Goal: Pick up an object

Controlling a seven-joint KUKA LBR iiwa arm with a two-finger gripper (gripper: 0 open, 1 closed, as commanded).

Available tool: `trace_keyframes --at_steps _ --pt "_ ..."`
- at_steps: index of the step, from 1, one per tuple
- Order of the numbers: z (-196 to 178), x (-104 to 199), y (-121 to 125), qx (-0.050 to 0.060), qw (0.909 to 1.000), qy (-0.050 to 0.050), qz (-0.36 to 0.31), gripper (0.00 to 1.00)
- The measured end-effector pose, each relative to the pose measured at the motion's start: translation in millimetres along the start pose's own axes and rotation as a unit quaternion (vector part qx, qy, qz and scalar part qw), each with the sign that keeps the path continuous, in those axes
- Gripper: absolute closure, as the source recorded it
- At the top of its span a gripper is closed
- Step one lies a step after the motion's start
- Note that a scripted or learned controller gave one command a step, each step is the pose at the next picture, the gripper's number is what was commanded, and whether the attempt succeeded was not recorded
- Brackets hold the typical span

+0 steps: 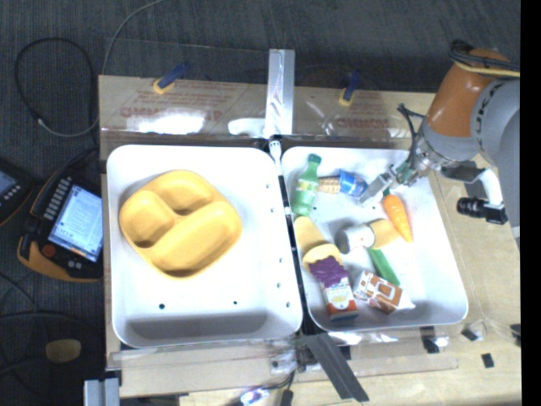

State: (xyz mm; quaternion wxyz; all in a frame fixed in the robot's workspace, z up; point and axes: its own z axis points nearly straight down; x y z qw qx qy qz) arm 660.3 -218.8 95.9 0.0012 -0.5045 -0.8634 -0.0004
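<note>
The gripper (378, 186) hangs low in the right bin (452, 265), near its far right corner, just left of the carrot (398, 216); whether it grasps anything, I cannot tell. The left bin (254, 303) holds 1 yellow dish (179, 221).

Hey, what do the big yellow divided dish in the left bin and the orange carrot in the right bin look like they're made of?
The yellow divided dish looks like molded plastic: even color, rounded edges, soft sheen. The carrot seems to be a plastic toy: flat, uniform orange and a smooth surface, though rubber or foam can't be ruled out.
</note>
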Motion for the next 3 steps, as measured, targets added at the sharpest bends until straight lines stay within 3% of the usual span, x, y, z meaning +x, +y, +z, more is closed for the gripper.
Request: trace_keyframes --at_steps 1,2,3 --pt "5.4 11.9 -21.4 -0.005 0.9998 -0.005 0.02 0.0" --pt "-4.8 11.9 -20.2 -0.006 0.9998 -0.007 0.019 1.0" --pt "-109.0 83.7 33.3 -0.001 1.0 -0.002 0.009 1.0"
